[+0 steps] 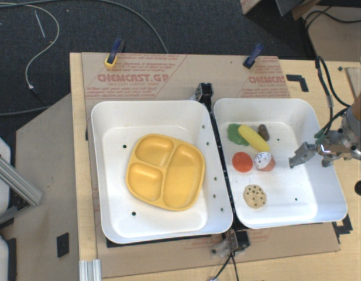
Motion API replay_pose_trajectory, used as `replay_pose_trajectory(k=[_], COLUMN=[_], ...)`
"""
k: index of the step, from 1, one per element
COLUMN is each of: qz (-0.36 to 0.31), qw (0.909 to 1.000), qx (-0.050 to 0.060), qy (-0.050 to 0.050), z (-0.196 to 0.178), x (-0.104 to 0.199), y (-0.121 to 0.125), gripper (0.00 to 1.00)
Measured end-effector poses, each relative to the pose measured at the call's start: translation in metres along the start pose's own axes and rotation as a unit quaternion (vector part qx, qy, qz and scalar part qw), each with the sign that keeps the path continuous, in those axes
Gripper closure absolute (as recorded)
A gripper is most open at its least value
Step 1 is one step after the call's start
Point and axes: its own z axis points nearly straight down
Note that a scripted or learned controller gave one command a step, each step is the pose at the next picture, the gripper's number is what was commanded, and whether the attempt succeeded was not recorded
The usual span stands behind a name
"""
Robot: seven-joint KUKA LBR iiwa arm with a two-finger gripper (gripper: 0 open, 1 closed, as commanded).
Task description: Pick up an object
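- White plastic forms the two shallow bins we see side by side on the worktop (168, 69), the left bin (110, 215) and the right bin (320, 206) touching along their inner rims.
- We find a yellow divided plate (165, 171) lying flat near the middle of the left bin, with three compartments.
- We count several small things grouped in the left half of the right bin: a green piece (236, 133) touching a yellow corn cob (253, 137), with a small dark brown piece (263, 131) just beside the cob's upper end.
- Below them we see a red tomato-like ball (243, 161) just beside a small white and red item (262, 160).
- A chocolate-chip cookie (254, 196) lies nearer the front rim, apart from the rest.
- We see the gripper (300, 156) reaching in over the right side of the right bin, well apart from the cookie and near the white and red item without touching it.
- We cannot tell how the gripper is set; nothing shows between its tips.
- Two blue clamps (114, 52) (253, 55) sit at the worktop's far edge.
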Motion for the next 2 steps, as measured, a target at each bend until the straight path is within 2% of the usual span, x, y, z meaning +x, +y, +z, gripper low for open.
replay_pose_trajectory(k=[1,2], qz=[0.0,0.0], qw=[1.0,1.0], qx=[0.0,0.0], qy=[0.0,0.0], z=[0.0,0.059], x=[0.0,-0.004], y=[0.0,0.002], gripper=[0.0,0.0])
